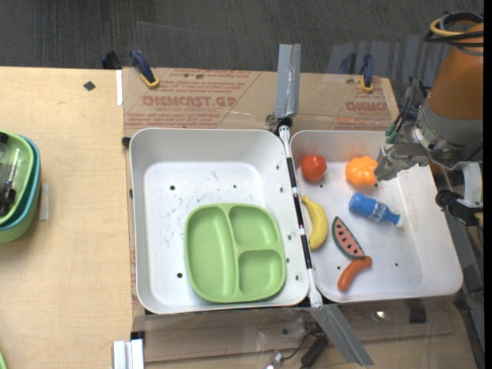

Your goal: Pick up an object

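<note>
The right bin (430,279) holds a red tomato (313,167), an orange fruit (359,171), a blue bottle (374,209), a yellow banana (314,221), a watermelon slice (347,239) and a red sausage (353,272). My gripper (382,171) hangs at the bin's far right side, its tip right beside the orange fruit's right edge and just above the blue bottle. Nothing shows between its fingers.
The left bin (154,206) bears a green divided plate (234,250). A cardboard sheet (200,98) lies behind both bins. A stack of green containers (17,187) sits at the left edge of the wooden bench. The arm's orange band (460,83) rises at the right.
</note>
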### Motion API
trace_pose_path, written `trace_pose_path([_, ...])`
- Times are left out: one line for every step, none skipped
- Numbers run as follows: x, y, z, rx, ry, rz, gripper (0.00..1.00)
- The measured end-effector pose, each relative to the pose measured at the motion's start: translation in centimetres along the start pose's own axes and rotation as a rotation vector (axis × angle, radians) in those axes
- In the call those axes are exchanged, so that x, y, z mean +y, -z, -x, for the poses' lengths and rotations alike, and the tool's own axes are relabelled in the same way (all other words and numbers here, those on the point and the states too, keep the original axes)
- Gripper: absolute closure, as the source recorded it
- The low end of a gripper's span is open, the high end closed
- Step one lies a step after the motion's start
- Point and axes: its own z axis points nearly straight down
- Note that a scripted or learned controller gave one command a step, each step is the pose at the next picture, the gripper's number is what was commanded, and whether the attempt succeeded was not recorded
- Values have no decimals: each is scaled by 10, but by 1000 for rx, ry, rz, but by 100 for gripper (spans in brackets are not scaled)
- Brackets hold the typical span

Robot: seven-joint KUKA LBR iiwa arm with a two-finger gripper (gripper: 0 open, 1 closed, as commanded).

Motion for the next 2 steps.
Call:
trace_pose_path([-24, 7, -70, 1, -144, 0, 100])
trace_pose_path([48, 62, -128, -1, -108, 2, 100])
